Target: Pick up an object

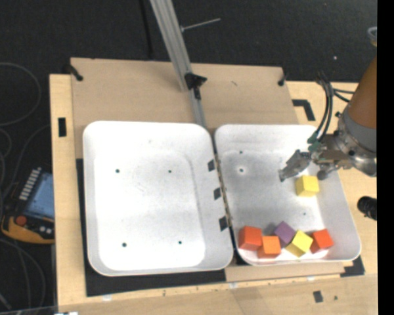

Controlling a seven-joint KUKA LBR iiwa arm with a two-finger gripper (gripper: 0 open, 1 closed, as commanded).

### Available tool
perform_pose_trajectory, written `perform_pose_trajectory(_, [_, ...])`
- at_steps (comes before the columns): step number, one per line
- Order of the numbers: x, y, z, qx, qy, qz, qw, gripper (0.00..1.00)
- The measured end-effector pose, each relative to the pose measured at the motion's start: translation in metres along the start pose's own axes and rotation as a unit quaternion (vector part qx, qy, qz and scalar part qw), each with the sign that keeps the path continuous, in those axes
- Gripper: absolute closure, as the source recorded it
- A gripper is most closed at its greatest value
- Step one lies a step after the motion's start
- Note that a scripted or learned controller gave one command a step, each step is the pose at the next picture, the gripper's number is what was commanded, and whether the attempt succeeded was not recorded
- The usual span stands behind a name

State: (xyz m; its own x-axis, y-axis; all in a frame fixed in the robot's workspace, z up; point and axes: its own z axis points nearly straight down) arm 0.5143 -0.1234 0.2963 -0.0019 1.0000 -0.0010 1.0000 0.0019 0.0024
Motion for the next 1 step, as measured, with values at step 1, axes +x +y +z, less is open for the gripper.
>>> perform_pose_trajectory(1, [-0.0003, 0.0000, 0.0000, -0.001, 0.000, 0.002, 1.0000, 0.00])
